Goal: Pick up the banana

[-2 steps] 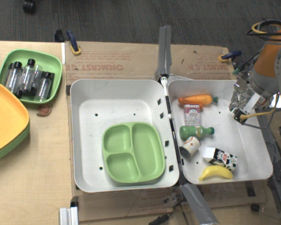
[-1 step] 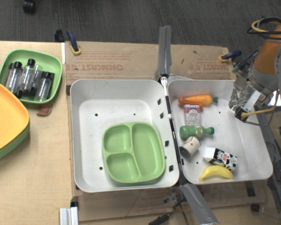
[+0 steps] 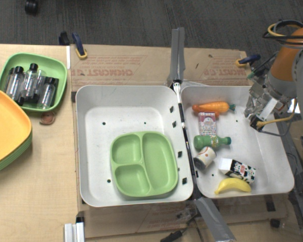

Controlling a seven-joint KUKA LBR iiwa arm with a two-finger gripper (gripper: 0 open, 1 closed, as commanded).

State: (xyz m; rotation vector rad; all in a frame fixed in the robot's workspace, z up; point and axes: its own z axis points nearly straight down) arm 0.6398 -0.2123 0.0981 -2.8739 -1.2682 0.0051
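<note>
At the near edge of the right bin [image 3: 288, 185], the banana [image 3: 233, 186] lies almost against the front wall, curved side toward that wall, with bare white floor open on either side of it. Just behind the banana, touching or nearly so, sits a small black-and-white carton [image 3: 240, 169]; its print is too small to read. Left of the banana and a little farther back, a white cup [image 3: 204, 157] lies on its side near the bin's left wall. Behind the banana, mid-bin, a green bottle [image 3: 211, 142] lies flat, then a pink box [image 3: 207, 123], then a carrot [image 3: 211, 107] across the far part. To the right of the banana and back along the right wall the floor is clear up to the gripper [image 3: 258, 116], which hangs over the far right edge, well apart from the banana; whether it is released or clenched I cannot tell, as cables and the wrist blur the tip. The arm [image 3: 288, 64] is cut off by the picture's right side. Left of the banana, in the left bin [image 3: 91, 150], lies a green divided tray [image 3: 144, 163]. Far left on the tabletop [image 3: 35, 195], orange plates [image 3: 7, 130] are cut off at the edge; behind them a green dish [image 3: 35, 79] holds dark bottles.
</note>
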